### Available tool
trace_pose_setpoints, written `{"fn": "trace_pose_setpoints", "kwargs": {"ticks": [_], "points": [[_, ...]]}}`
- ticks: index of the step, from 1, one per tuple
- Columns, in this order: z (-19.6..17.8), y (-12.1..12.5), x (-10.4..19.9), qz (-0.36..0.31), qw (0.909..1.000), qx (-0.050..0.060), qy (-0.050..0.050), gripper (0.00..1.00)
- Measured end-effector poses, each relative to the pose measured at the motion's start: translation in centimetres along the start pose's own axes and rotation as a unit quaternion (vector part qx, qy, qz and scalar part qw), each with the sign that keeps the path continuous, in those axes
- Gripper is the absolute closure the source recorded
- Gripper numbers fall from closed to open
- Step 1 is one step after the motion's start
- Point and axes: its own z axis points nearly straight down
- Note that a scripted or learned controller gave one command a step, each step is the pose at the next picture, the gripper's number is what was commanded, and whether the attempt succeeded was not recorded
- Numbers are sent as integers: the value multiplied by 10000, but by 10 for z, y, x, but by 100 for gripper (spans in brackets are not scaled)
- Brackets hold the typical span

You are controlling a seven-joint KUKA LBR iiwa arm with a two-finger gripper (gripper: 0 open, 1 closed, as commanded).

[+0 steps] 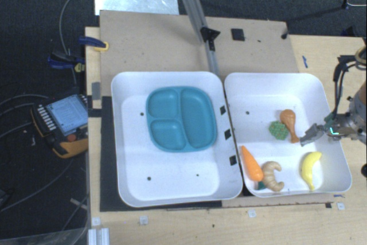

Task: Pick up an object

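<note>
1. Objects for picking all sit in the right white bin (269, 86): a yellow plastic banana (310, 168) at near right, an orange plastic carrot with a green tip (251, 163) at near left, a tan curled piece (273, 175) touching the carrot's right side, a green broccoli-like lump (278, 130) near the middle, and a brown drumstick-shaped toy (289, 122) just right of it, touching or nearly so.
2. Grey two-finger gripper (312, 133) reaches in from the right edge, over the right part of that bin, just right of the drumstick and just beyond the banana.
3. I can't tell the gripper's state from this angle, and I see nothing held in it.
4. Left white bin (129, 123) holds a teal three-compartment plate (182, 117), set toward the far side.
5. Both bins rest side by side on a brown board (155, 37).
6. On the dark floor to the left: a blue-screened handheld pendant with an orange case (62, 123) and trailing cables.
</note>
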Motion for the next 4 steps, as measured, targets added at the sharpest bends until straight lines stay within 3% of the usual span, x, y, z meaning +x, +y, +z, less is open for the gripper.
{"fn": "trace_pose_setpoints", "kwargs": {"ticks": [1,3,4], "points": [[-1,0,0,-1,10000,-9,-3,0],[110,4,4,23,10000,-20,-4,0],[97,6,3,23,10000,-48,-10,100]]}}
